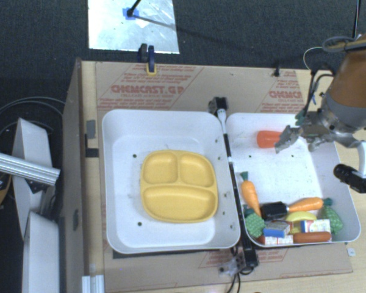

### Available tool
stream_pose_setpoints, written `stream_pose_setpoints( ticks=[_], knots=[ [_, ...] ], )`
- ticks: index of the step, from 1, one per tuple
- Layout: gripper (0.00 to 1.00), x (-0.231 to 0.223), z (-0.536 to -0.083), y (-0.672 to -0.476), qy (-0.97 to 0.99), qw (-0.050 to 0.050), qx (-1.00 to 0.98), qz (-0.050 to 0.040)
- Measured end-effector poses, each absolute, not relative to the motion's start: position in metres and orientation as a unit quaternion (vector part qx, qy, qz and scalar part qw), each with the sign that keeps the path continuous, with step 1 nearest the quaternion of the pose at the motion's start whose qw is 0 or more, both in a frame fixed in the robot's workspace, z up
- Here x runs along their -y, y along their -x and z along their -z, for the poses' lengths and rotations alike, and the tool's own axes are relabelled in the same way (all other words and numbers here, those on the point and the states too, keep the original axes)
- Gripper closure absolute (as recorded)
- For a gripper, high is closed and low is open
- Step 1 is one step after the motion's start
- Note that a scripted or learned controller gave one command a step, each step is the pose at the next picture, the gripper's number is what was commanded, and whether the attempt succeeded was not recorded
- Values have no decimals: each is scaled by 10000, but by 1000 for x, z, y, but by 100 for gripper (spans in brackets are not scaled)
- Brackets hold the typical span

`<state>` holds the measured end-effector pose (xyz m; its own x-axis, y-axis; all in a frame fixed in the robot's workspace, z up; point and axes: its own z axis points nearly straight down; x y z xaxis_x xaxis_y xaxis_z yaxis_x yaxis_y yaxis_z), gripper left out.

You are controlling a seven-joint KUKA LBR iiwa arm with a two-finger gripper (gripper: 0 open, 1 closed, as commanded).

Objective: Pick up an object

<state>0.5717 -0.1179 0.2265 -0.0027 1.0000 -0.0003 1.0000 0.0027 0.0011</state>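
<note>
Camera view: claw partly hides orange object, its grip unclear

Red print "CHEMCAST GP" on the brown board under the bins, near its back edge, left side. Same red logo again by the back right corner, partly cut off. Small boxes' labels too blurry to read.

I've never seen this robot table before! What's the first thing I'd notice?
Probably the big yellow tray with three compartments, lying alone in the middle of the left white bin. Next, the jumble of colourful toy food heaped along the near edge of the right bin, with an orange carrot at its left end. The robot's pincer hangs over the far part of that bin, beside an orange object.
</note>
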Motion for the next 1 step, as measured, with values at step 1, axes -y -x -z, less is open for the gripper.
stream_pose_setpoints(
  ticks=[1],
  knots=[
    [0,105,-84,-624,-7058,11,-7084,-9]
  ],
)
